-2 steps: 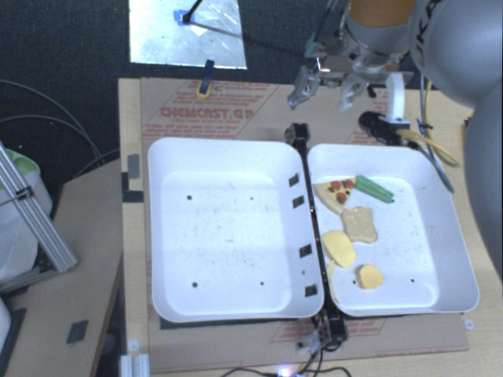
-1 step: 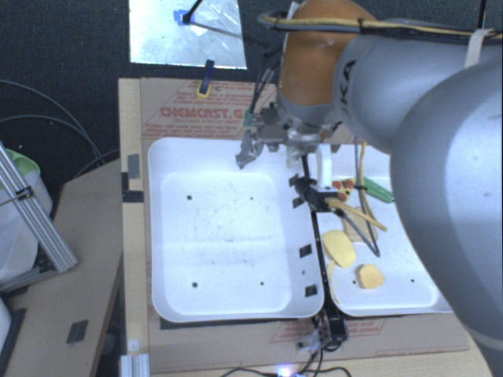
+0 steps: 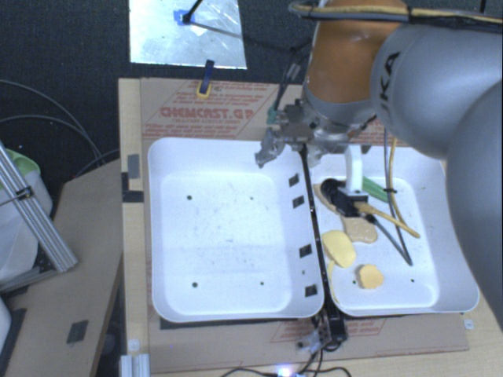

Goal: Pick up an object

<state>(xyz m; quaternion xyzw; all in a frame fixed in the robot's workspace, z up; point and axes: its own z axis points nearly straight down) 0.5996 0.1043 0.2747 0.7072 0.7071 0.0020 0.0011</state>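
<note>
Pale yellow oval slice (image 3: pixel 340 248) lies in the right shallow white bin (image 3: pixel 440 289), close to its left wall. That bin also has one smaller orange-yellow chunk (image 3: pixel 370 276) toward its front, one tan flat piece (image 3: pixel 362 231) near its middle and one green stick (image 3: pixel 379 188) toward its back. The tool (image 3: pixel 267 154) hangs just past that bin's back left corner, over the second, left white bin (image 3: pixel 169 289). Whether it is apart or together cannot be told.

Even, fairly bright overhead light. Left shallow white plastic bin (image 3: pixel 212 242) near blown out, shadows soft. Glare on shiny silver foil sheet (image 3: pixel 187 22) above it. Big grey robot arm (image 3: pixel 448 77) to its right slightly soft; pic grainy overall.
</note>
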